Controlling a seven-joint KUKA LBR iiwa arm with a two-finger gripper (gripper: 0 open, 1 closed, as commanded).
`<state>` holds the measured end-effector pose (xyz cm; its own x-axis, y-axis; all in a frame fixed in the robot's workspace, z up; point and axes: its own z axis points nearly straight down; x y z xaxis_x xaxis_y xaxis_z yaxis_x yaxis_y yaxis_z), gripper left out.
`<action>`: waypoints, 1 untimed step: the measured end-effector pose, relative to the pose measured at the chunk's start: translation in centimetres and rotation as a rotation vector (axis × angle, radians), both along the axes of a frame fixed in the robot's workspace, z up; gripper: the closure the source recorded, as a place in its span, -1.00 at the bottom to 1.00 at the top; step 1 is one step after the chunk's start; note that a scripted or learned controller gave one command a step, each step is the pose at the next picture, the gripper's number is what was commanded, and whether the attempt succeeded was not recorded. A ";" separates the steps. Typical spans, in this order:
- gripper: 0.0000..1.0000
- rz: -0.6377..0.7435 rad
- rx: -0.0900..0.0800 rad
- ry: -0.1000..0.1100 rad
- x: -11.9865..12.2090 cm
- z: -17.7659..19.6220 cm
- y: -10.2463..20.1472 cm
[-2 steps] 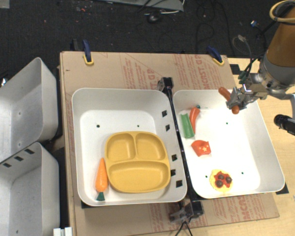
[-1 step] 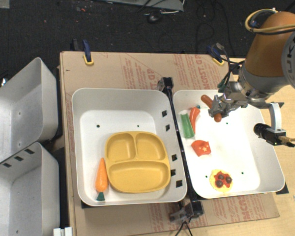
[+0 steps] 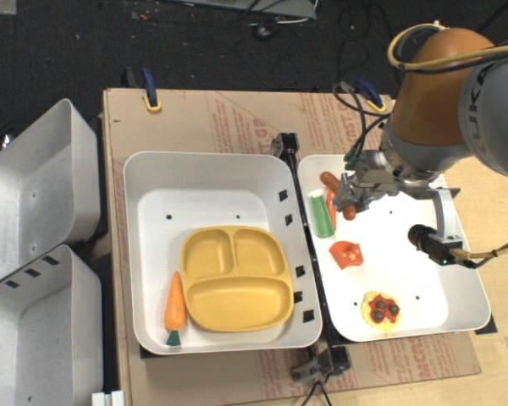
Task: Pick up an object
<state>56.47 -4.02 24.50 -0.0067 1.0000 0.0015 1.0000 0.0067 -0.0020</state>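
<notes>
Camera view, bench: two shallow white bins side by side, the left bin [image 3: 144,227] and the right bin [image 3: 457,303].
Camera view, left bin contents: a yellow divided tray [image 3: 237,277] with a carrot [image 3: 175,303] lying just beside its left edge.
Camera view, right bin contents: a green stick [image 3: 323,215] along the left wall, a sausage [image 3: 331,181] near the upper left corner, a red wedge [image 3: 346,254] towards the middle, a small tart with dark berries [image 3: 381,309] near the front wall.
Camera view, arm: reaches in from the right, wrist low over the upper left part of the right bin.
Camera view, gripper [image 3: 350,203]: down among the sausage and the green stick; a reddish-brown end shows just beneath it.
Claw state: cannot tell; the wrist body hides it.
Task object: judged to be the sausage, lying in the right bin at the gripper's position; no hold can be confirmed.
Risk one: sausage and green stick lie close together, so a closing grip may catch both or nudge one aside.
Risk two: the rounded sausage may roll or slip out on lifting if caught near its end.
Risk three: the bin wall is near; a sideways error could strike it.
</notes>
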 end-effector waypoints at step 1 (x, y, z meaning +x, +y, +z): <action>1.00 0.001 0.000 0.000 -0.8 0.1 4.4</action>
<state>55.67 0.42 24.60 -0.0072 1.0000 0.0017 1.0000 0.0072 -0.0017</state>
